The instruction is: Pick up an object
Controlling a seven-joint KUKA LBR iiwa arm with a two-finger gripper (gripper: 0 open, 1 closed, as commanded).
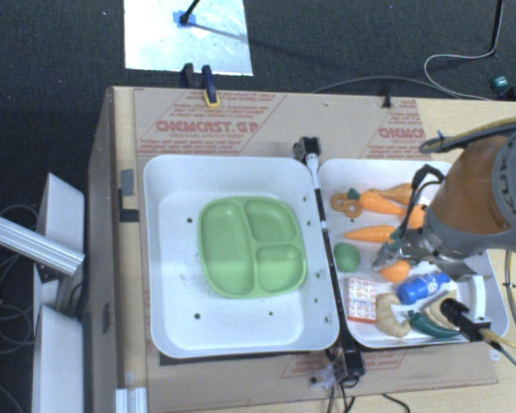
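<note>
The end effector (390,255) hung low in the right bin (496,289), its dark fingers pointing down and left from the grey arm (482,200) — how far apart those fingers stood could not be told, since they merged into one dark shape. Their tips sat right against a small round orange toy (396,271), touching or all but touching its upper edge; nothing could be seen clamped between them. A toy carrot (368,234) lay just above and left of the tips, a second carrot (385,201) further up, and a green ball (347,256) just to the left. A blue-and-white bottle (421,287) lay just below and right. In the left bin (176,231) rested a green divided plate (251,246) — well apart from the end effector.
</note>
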